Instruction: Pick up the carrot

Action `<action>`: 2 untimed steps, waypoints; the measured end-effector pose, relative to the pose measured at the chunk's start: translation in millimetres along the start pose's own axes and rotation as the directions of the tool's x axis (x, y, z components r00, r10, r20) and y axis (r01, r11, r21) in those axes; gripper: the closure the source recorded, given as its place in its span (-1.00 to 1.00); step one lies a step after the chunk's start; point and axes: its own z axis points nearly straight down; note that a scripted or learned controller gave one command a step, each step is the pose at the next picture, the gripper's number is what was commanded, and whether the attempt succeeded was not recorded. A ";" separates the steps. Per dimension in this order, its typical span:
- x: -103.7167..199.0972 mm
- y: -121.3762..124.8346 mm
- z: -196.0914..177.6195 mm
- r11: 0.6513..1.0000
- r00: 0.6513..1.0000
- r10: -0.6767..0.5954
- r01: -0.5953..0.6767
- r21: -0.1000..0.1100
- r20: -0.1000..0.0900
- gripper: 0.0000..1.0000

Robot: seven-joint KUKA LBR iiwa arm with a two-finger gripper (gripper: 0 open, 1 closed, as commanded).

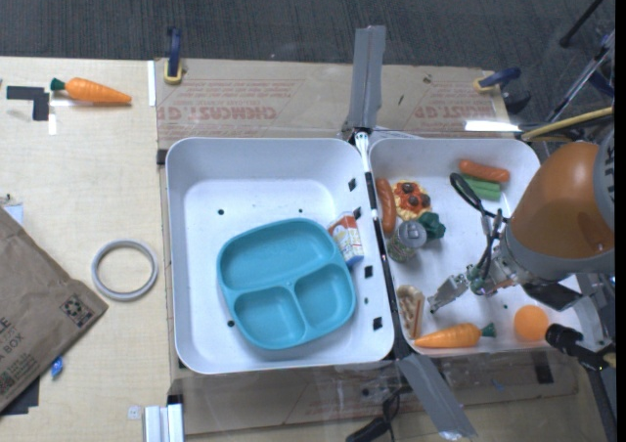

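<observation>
Where the arm (558,210) reaches in from the right, the gripper (452,291) is seen low over the right bin (442,147), its fingers slightly parted with nothing between them. A carrot (449,336) is found lying near the front wall of that bin, just below the gripper and apart from it, its green end pointed right. An orange ball (531,323) is placed to its right. A hot dog (385,205), a pizza slice (411,198), a grey-green toy (413,234), a green-handled tool (474,194) and a second carrot (484,172) are spread across the rear of the same bin. A blue tray (284,284) is laid in the left bin (196,196), with a small can (346,238) at its right edge. On the desk (78,186), a third carrot (90,91), a tape ring (124,269) and a cardboard box (34,313) are seen at the left.
</observation>
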 end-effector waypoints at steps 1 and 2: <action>43.6 15.9 -99.8 0.977 0.977 -0.211 0.211 0.000 0.001 -1.00; 14.6 4.2 -9.0 0.965 0.965 -0.261 0.261 0.002 -0.001 -1.00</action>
